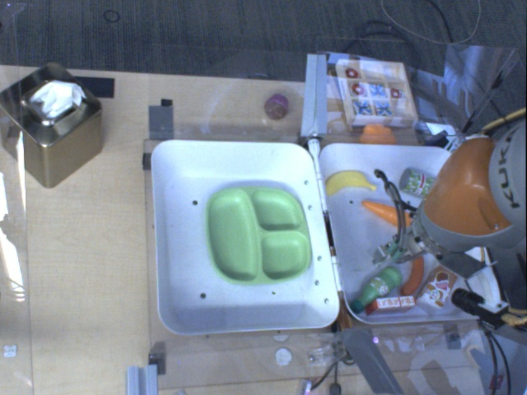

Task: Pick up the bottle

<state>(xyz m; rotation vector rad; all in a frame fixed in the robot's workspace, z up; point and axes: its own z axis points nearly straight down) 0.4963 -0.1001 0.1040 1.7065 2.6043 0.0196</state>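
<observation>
Green bottle (377, 287) lies low in the right bin (346, 245), hemmed by a carton (436, 289) and carrot (384, 211); hand (398, 248) state unclear.

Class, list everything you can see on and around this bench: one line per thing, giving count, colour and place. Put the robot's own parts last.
Bins: two, white, side by side on the bench.
Divided tray: one, green, left bin.
Bottle: one, green, lying at right bin's near edge.
Banana: one, yellow, right bin.
Carrot: one, orange, right bin.
Tissue box: one, brass-coloured, bench's left.
Small ball: one, purple, behind left bin.
Picture book: one, behind right bin.
Arm: one, grey and orange, over right bin.
End effector: one, dark, just above the bottle.
</observation>
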